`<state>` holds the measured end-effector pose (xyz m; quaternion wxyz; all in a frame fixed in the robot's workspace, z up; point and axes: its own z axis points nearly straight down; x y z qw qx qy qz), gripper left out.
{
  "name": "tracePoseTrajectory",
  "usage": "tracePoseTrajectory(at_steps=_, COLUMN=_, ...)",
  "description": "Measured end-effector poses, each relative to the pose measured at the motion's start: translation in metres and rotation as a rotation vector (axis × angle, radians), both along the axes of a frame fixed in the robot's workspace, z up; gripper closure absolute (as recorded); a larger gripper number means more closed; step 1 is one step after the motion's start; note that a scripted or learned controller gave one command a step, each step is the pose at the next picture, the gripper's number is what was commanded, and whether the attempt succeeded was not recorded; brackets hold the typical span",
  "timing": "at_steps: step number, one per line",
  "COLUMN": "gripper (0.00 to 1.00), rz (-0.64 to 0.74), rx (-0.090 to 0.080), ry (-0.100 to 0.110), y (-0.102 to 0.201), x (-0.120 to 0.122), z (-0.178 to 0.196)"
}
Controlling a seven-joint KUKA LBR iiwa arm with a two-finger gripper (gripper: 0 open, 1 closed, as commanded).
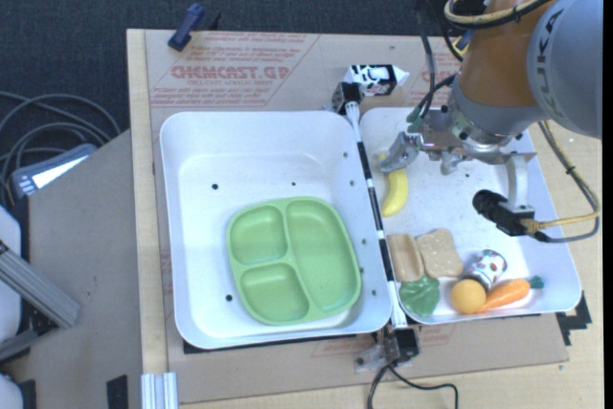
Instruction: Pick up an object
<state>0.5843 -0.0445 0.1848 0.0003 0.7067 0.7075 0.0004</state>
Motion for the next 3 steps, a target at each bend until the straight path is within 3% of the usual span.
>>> tracePoseTrajectory(at_steps=1, gripper=0.0, rz=-0.001, rx=-0.001, ry=-0.001, y=-0.038, x=0.067, z=0.0)
tracePoseTrajectory(at_steps=2, gripper=0.0, rz=-0.002, rx=0.0, ry=0.002, y=-0.053, x=0.022, z=-0.101)
tracePoseTrajectory(at_steps=3, gripper=0.0, rz=-0.001, rx=0.0, ry=-0.001, y=-0.048, x=0.043, z=-0.1)
